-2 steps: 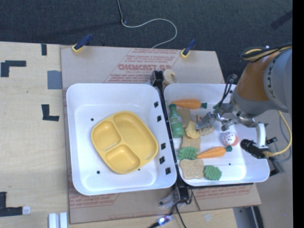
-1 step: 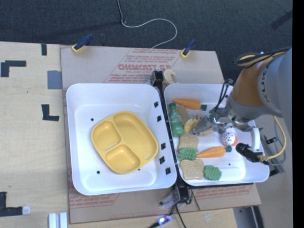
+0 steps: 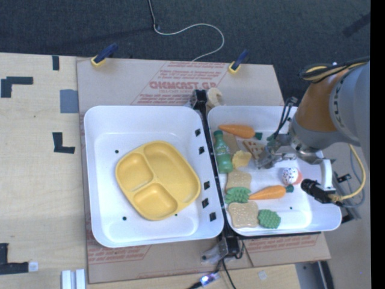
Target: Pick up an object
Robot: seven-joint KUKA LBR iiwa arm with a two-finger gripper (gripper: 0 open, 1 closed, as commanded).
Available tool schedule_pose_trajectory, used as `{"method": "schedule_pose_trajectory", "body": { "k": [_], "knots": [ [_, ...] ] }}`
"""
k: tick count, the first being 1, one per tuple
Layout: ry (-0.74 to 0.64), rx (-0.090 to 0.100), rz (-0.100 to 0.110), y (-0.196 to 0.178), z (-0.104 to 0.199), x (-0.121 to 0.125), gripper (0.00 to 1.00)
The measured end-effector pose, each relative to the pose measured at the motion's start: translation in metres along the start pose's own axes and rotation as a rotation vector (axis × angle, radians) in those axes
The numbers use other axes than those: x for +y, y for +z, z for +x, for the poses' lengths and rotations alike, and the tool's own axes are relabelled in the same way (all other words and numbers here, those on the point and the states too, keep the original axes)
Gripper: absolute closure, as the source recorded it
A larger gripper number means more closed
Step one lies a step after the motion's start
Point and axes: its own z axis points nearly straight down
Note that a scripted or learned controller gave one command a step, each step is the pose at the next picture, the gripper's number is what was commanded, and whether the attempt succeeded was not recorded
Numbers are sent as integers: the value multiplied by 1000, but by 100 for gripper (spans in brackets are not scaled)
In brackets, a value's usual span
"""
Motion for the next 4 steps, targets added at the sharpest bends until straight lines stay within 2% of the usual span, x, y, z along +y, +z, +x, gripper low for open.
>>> {"method": "schedule_pose_trajectory", "body": {
  "k": [1,3,4],
  "knots": [
    [1,1,-4,-57,5,-7,100],
    [0,1,-3,-132,1,-6,100],
    [-4,2,1,-122,45,23,100]
  ]
}}
